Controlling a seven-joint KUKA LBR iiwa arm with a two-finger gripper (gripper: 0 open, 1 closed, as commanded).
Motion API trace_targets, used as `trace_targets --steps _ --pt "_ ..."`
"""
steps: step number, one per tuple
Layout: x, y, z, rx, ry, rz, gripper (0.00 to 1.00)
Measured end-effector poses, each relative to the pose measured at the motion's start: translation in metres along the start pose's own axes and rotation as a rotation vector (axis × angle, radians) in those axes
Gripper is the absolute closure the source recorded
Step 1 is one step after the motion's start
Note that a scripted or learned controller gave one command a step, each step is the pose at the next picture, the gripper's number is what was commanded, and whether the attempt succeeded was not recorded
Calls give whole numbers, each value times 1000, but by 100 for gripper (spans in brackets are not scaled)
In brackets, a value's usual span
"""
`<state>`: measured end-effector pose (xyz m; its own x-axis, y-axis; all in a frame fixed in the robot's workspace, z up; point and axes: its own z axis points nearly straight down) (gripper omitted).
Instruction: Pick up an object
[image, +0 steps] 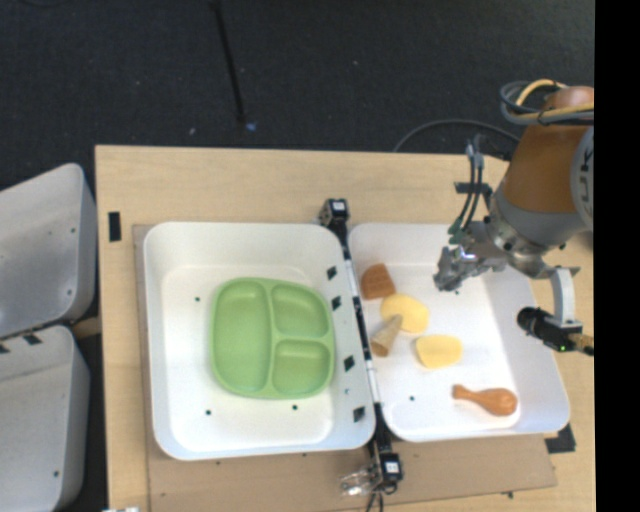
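The right white bin holds several food pieces. A brown chunk lies at its upper left, with a yellow round piece just below it. A tan cone-shaped piece rests by the bin's left wall. Another yellow piece lies near the middle, and a brown drumstick shape sits at the lower right. My gripper hangs over the upper middle of this bin, right of the brown chunk and above the yellow pieces. Nothing shows between its fingers.
The left white bin holds a green divided tray. A divider with black clips runs between the bins. Cables trail behind the wrist, and a black fitting juts out over the right bin's right edge.
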<state>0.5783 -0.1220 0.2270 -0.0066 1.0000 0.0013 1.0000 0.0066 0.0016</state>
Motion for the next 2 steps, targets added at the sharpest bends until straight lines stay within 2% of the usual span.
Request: trace_targets --steps 1,2 --pt "48 9 5 3 0 0 100" --pt "100 10 -11 -2 0 -1 100"
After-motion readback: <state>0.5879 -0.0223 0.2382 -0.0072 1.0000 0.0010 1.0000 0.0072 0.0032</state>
